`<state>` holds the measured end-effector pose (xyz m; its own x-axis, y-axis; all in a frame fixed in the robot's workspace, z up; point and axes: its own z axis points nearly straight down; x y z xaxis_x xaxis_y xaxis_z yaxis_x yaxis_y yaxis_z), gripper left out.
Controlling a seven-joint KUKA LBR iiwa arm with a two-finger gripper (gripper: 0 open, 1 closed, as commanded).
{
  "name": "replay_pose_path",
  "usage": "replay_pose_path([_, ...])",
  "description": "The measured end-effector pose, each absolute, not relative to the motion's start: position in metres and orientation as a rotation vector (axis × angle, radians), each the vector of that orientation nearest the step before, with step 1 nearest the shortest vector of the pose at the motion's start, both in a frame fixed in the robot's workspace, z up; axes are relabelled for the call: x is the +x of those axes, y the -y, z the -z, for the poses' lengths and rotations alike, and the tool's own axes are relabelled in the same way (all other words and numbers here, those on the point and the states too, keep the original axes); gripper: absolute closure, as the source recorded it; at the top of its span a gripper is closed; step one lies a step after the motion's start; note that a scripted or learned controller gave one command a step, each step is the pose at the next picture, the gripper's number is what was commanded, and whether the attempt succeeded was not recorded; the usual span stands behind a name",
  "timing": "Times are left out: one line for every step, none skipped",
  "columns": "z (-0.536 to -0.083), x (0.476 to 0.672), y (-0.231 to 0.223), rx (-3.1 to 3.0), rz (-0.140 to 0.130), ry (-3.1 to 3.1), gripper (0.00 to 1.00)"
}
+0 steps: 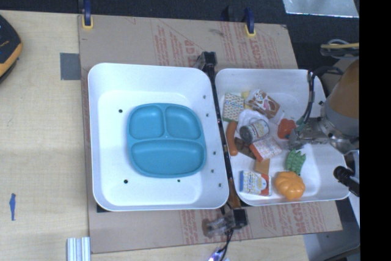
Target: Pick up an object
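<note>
The right white bin (269,74) holds several small toy foods. Among them are an orange pumpkin-like piece (289,185), a green piece (295,161), a red piece (285,128), a small carton (254,182), a tin can (255,130), a snack box (264,104) and a checked cracker (233,107). My gripper (299,136) reaches in from the right and hangs low over the bin's right side, between the red piece and the green piece. Nothing is seen held in it.
The left white bin (104,131) carries a blue divided plate (166,139). Both bins sit on a cardboard sheet (153,40) clamped at the back edge. A yellow and black object (7,46) lies at the far left of the bench.
</note>
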<state>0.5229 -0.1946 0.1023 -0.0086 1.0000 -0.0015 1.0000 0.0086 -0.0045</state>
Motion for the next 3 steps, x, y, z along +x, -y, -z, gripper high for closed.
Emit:
replay_pose_path([-0.147,0.539,0.213,-2.218,0.000,2.227,1.00])
replay_pose_path([-0.144,0.538,0.212,-2.216,-0.002,2.224,0.00])
replay_pose_path([-0.089,0.569,0.184,-2.207,-0.005,2.227,0.00])
